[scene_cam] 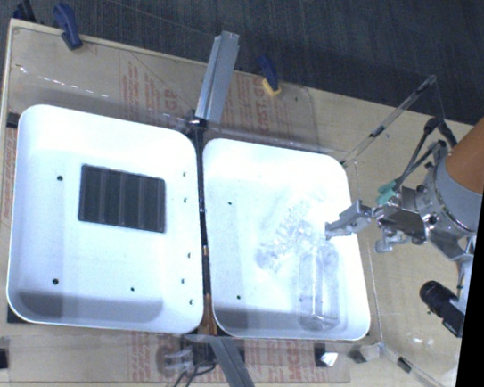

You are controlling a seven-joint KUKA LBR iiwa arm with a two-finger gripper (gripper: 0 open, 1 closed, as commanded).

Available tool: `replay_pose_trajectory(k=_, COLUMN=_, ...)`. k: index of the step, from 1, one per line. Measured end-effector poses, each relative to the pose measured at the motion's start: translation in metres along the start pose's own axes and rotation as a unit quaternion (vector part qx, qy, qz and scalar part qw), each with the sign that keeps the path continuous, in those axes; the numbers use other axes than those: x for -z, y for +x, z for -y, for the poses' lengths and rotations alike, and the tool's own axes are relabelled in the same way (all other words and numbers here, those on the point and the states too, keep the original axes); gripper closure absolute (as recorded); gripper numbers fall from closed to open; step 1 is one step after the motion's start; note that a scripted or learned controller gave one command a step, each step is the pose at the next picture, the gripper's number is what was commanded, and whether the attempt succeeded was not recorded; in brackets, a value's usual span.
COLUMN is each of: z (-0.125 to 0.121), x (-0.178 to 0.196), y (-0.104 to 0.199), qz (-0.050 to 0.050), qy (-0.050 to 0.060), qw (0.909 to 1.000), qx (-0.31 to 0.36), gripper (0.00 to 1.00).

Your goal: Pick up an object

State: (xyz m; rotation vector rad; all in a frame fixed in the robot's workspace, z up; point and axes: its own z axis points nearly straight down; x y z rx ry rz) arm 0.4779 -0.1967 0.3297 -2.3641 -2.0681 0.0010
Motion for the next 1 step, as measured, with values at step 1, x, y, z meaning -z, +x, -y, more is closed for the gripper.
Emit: replay_pose_trajectory(k=1, z=-0.0057, x=0.0046, y=-0.0019, qz=0.000, qy=-0.001, qw=0.9997, qx=0.024, gripper=0.00)
